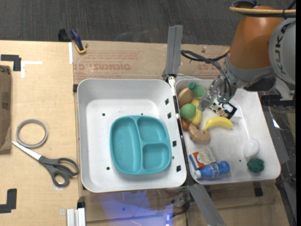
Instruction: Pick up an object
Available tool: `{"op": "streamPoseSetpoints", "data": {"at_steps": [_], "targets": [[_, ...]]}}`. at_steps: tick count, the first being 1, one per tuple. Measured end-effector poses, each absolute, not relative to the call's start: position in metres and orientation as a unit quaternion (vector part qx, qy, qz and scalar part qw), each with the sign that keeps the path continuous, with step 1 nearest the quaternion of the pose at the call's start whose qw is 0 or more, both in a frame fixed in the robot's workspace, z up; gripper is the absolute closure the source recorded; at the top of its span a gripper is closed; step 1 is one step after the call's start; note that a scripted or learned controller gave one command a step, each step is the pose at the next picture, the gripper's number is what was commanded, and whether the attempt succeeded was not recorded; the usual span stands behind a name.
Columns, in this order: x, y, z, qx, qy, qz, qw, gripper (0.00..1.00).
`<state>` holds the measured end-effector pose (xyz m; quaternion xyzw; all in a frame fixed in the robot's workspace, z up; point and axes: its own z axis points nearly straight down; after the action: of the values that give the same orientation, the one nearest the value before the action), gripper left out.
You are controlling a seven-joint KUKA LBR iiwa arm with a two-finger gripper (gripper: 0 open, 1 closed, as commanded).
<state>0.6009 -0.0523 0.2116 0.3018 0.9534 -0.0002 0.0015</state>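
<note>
One gripper (215, 98) is what I watch from my screen. It hangs low in the right bin (256, 121), near the back, over the pile of toys. I cannot tell if it is open or shut, and I see nothing held in it. A little black and white thing (225, 109) lies just beside its tip, and I cannot tell if they touch. A banana (219, 123) lies just in front of that. A green ball (188, 110) sits near the gripper, by the wall between the bins.

The arm (254, 36) comes in from the top right. Its fat orange part is high up, and the wrist bends down and left into the bin.

More things lie toward the front of the right bin: a carton (203, 157), a blue bottle (214, 169), a white egg (251, 148) and a dark green ball (255, 164), all well apart from the gripper. The left bin (94, 107) holds a teal plate (141, 145). Scissors (51, 163) lie on the bench at the far left.
</note>
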Motion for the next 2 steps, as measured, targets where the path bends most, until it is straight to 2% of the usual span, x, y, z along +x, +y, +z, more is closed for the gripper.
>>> {"op": "streamPoseSetpoints", "data": {"at_steps": [1, 2], "targets": [[0.6270, -0.1269, 0.2572, 0.212, 0.977, -0.0004, 0.002, 1.00], [0.6270, -0.1265, 0.2571, 0.211, 0.977, -0.0004, 0.002, 0.00]]}}
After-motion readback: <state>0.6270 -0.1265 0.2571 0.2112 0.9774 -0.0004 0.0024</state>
